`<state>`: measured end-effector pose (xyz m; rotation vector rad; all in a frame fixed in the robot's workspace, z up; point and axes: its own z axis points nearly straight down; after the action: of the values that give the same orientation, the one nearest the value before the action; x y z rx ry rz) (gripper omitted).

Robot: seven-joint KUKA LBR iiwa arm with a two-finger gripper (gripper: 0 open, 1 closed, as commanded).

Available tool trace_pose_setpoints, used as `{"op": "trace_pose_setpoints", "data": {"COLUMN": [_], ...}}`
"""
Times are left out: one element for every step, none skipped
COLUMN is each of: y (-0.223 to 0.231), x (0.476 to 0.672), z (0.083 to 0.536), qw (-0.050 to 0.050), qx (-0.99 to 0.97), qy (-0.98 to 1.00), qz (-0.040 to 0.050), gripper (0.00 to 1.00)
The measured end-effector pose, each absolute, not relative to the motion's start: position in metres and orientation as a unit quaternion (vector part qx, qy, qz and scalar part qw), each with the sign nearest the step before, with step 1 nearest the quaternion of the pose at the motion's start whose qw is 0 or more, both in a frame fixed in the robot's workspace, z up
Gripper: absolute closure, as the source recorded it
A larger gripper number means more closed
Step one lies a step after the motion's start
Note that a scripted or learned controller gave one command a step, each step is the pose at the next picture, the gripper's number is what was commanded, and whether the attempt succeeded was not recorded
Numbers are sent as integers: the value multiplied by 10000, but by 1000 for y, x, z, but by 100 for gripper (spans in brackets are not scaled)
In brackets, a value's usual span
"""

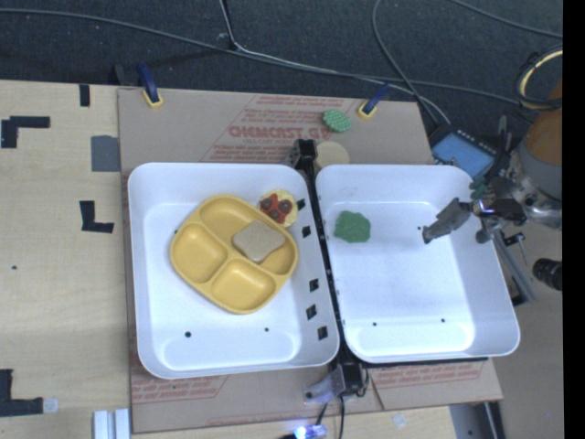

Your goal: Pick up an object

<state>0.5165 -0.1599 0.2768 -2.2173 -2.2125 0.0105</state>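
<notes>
Robotics laboratory test cell: two white bins [228, 359] are fixed to a cardboard sheet [265, 126] clamped onto a wooden surface [55, 273], with black tape markers [91, 216], loose cables [274, 58] over dark carpet [91, 16], and a mounted robot arm [539, 167]

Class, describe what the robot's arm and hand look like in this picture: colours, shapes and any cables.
The arm is grey metal with an orange band above the wrist and a looped yellowish cable near it. The hand is small, dark grey and angular, with slim fingers projecting over the right bin.
</notes>
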Motion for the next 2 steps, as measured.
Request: {"op": "trace_pose_setpoints", "data": {"y": [-160,-163], "x": [518,520], "z": [282,218], "qw": [3,26], "qx": [-7067,-7070], "qy": [-7075,-7072], "qz": [6,22], "gripper": [0,0]}}
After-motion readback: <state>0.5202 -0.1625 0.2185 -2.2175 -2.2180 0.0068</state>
